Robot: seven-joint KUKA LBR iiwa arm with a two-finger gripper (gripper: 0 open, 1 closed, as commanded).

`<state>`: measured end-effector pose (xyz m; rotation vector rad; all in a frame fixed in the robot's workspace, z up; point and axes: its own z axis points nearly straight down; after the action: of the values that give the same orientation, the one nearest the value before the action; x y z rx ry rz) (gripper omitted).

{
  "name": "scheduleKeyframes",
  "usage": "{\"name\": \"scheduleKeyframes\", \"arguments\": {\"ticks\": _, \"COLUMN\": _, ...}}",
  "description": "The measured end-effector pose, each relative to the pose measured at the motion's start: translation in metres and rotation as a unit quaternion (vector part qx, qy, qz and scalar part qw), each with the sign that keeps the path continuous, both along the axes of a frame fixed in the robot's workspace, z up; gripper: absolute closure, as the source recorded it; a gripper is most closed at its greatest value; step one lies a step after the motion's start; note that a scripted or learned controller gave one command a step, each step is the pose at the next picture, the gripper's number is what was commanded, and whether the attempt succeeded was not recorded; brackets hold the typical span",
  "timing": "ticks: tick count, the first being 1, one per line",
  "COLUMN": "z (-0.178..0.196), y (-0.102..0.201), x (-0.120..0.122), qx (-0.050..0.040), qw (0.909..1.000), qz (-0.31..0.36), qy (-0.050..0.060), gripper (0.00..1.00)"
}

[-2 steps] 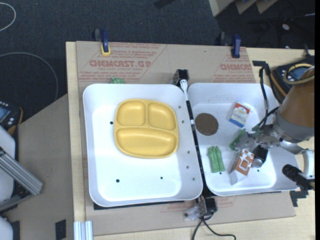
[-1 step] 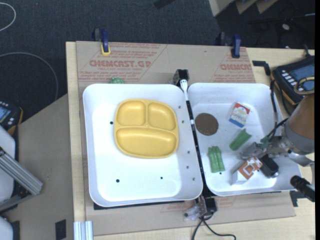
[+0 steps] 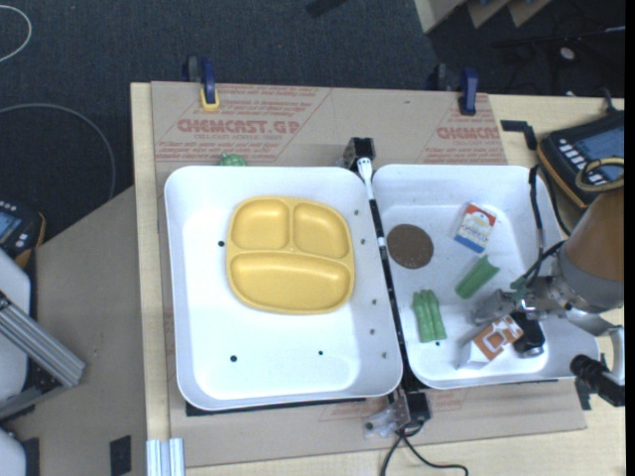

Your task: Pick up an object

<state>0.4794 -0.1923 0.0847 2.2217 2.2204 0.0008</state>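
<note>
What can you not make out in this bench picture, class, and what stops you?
- Gripper, camera view: whether it is open or shut, blurred and crowded by its own parts.
- Orange item under it: partly covered by the gripper, kind unclear.
- Small box: print too small to read.
- Arm: cut off by the right edge.

A brown-paper-covered bench (image 3: 298, 117) carries two white bins, left (image 3: 189, 296) and right (image 3: 437, 181), touching side by side.

1 fixed camera above bench (image 3: 149, 266), slanted down, both bins (image 3: 189, 296).
</note>
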Motion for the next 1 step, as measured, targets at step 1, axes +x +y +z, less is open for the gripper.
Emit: {"name": "scheduleKeyframes", "arguments": {"ticks": 1, "z": 0.0000, "y": 0.0096, "x": 0.0000, "qx": 0.0005, "qw": 1.0000, "qz": 0.001, "qy": 0.001, "gripper": 0.00}}
